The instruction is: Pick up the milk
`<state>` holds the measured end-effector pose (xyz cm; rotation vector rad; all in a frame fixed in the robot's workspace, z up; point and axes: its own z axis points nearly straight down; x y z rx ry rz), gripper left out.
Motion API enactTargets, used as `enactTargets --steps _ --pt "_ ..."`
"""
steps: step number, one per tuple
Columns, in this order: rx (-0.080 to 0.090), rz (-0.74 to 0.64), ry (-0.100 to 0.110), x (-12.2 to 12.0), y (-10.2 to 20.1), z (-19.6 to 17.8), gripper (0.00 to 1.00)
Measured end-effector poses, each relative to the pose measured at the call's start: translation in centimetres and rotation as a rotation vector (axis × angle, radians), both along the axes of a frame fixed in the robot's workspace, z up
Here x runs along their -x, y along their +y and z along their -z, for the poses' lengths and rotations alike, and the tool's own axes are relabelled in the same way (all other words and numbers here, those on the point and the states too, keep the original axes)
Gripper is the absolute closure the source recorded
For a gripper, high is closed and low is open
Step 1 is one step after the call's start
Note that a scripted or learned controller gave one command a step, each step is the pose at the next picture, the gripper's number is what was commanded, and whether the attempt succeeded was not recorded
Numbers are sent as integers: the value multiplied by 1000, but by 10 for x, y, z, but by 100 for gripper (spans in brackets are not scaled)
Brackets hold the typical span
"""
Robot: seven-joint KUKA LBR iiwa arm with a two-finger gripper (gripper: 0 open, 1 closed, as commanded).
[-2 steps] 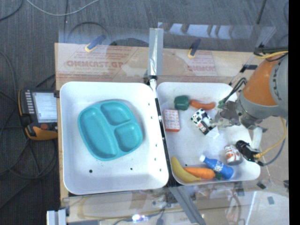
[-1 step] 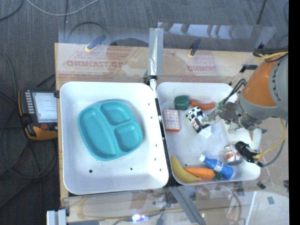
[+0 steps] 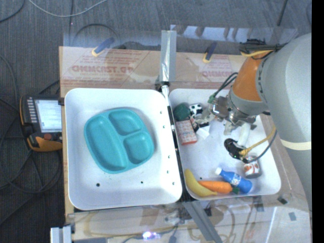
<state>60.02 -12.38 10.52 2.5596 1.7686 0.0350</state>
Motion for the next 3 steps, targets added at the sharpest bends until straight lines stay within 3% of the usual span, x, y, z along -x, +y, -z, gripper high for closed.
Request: enactTargets --steps 1,2,3 --pt "0 0 0 0 0 0 0" --pt "-7 -4 -10 -4 4 -16 100" --pt "-5 -3 -11 -4 4 -14 0"
